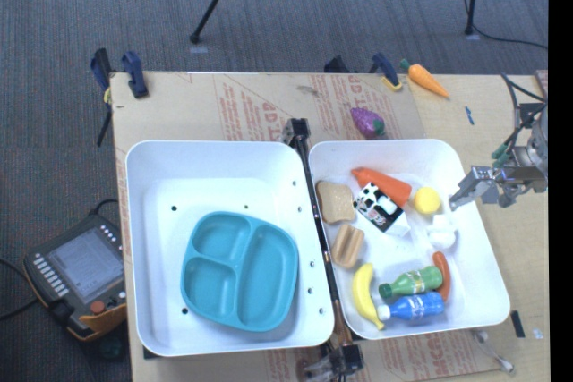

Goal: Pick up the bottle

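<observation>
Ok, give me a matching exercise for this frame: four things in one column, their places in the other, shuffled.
Things:
1. tray
2. carrot
3. banana
4. claw

Places:
A. on the bench, beyond the bins
B. in the left bin
C. over the right bin's right rim
D. in the right bin, beside the green bottle

Pairs: 1-B, 2-A, 3-D, 4-C
</observation>
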You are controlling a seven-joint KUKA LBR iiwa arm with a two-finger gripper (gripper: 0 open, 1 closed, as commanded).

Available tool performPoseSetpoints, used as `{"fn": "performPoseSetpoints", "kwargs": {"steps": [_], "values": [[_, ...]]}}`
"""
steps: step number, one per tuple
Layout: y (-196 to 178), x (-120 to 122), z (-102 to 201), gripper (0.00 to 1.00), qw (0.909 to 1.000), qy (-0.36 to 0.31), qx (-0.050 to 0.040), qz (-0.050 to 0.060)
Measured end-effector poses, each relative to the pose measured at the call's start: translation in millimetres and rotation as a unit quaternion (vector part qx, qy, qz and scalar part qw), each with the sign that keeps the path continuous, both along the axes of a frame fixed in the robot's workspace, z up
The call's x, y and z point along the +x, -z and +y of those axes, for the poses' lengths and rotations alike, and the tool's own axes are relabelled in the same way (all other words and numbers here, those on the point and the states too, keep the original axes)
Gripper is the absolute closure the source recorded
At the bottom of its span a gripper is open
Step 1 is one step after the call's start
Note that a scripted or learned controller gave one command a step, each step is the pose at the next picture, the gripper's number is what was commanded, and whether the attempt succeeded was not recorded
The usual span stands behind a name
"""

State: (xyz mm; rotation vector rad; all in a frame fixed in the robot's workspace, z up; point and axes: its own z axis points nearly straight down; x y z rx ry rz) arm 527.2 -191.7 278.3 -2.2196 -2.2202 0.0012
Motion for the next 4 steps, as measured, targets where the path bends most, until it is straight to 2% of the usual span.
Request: {"fn": "performPoseSetpoints", "kwargs": {"steps": [1, 2, 4], "values": [[-9.6, 0.4, 0.0, 1.00, 1.0000, -0.001, 0.0005, 0.000], [-106.9, -33.1, -22.2, 1.00, 0.9988, 0.050, -0.0010, -0.002], [-126.0, -31.5, -22.3, 1.00, 0.9989, 0.047, -0.0010, -0.002]]}}
